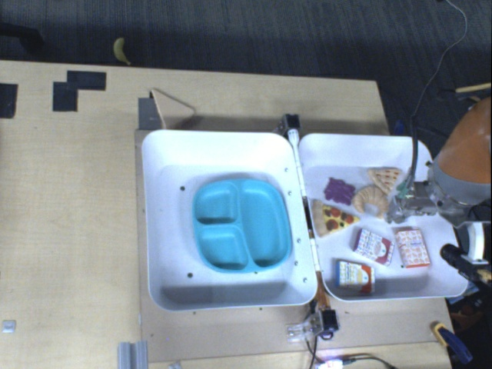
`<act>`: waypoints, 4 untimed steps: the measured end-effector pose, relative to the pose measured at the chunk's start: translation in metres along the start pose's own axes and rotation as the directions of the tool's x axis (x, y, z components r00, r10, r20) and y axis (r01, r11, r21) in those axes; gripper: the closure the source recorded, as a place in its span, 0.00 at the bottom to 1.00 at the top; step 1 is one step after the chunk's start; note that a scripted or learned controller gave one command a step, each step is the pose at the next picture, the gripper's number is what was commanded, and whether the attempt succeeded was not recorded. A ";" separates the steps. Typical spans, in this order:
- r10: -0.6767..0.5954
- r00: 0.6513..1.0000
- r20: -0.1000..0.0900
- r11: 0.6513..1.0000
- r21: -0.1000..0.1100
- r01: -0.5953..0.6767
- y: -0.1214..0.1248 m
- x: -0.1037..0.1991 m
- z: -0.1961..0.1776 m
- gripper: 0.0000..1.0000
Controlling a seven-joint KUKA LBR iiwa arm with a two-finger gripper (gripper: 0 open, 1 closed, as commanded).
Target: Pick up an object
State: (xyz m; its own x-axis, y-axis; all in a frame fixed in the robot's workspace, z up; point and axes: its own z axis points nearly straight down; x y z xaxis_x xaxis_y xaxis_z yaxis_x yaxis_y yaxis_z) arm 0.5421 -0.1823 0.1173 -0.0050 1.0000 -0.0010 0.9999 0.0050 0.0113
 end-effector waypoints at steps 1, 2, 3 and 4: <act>-0.002 1.000 -0.002 1.000 0.005 0.002 0.122 0.052 -0.025 1.00; -0.001 1.000 0.000 1.000 0.007 0.001 0.121 0.051 -0.025 0.00; 0.002 1.000 0.000 1.000 0.002 -0.002 0.070 0.060 0.030 0.00; -0.001 1.000 -0.001 1.000 -0.004 0.001 0.072 0.061 0.018 1.00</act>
